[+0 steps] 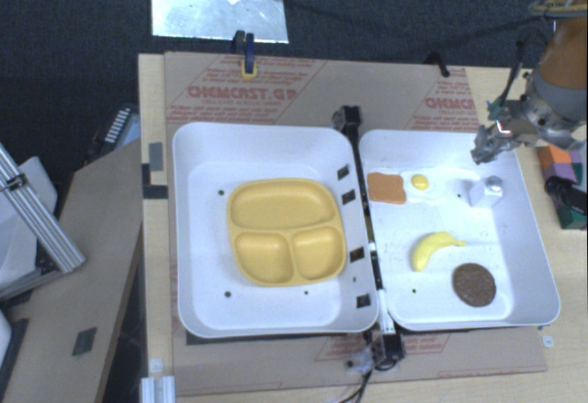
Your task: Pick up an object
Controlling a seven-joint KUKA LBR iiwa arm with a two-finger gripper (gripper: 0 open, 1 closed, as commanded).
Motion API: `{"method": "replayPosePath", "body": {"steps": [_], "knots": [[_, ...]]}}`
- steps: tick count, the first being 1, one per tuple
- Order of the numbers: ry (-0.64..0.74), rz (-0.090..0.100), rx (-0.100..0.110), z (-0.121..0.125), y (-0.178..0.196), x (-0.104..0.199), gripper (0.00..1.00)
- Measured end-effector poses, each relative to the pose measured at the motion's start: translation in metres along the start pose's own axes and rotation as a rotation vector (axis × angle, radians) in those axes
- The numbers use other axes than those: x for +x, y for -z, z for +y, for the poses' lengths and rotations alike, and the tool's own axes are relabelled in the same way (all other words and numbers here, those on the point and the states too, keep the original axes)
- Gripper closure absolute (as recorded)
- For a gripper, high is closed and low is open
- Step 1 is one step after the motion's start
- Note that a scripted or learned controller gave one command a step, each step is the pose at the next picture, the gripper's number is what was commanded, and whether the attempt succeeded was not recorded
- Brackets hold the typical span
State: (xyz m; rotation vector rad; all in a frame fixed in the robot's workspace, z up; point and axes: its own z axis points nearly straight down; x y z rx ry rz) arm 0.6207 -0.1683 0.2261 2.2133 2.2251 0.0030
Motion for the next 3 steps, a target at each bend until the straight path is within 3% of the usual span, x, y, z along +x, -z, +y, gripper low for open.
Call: {"method": "replayPosePath", "body": {"steps": [2,3], "knots": [[0.004,0.002,0.002,-0.001,-0.015,0.108,1.00],[0.005,0.003,0.004,-0.014,-0.017,0.167,1.00]]}}
